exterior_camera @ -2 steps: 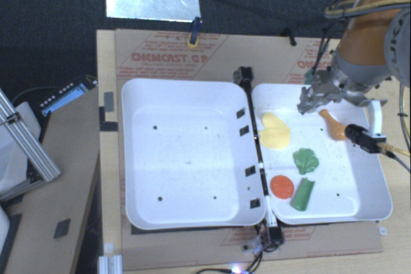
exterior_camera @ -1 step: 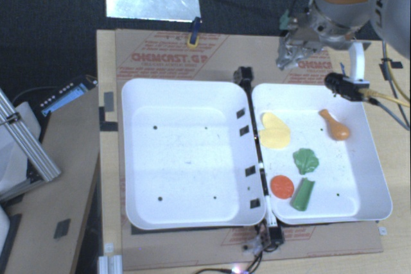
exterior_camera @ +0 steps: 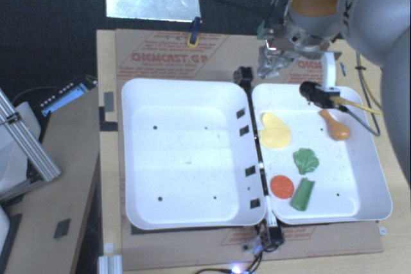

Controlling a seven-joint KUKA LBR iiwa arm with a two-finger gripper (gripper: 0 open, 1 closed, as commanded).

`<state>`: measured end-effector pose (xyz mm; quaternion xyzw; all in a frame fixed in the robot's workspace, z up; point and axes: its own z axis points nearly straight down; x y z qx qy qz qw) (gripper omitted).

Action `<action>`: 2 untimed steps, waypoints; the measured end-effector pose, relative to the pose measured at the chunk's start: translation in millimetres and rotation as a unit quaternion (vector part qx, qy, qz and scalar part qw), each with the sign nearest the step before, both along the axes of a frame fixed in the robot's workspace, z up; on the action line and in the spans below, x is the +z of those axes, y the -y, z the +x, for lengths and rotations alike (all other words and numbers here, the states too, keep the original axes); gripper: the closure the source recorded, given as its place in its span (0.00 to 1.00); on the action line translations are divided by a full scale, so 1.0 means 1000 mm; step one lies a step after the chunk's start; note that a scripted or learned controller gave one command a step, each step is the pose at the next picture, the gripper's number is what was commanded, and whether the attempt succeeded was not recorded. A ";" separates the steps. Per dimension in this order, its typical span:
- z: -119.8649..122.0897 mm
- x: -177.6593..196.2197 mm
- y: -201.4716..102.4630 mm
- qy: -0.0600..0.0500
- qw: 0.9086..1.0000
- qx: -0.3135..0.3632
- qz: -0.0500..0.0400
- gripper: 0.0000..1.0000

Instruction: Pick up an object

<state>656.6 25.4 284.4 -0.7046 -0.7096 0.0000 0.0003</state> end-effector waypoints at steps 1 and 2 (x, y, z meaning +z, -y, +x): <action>-0.028 0.015 -0.049 0.001 1.000 0.001 0.001 1.00; -0.069 0.087 -0.124 0.004 1.000 0.003 0.003 1.00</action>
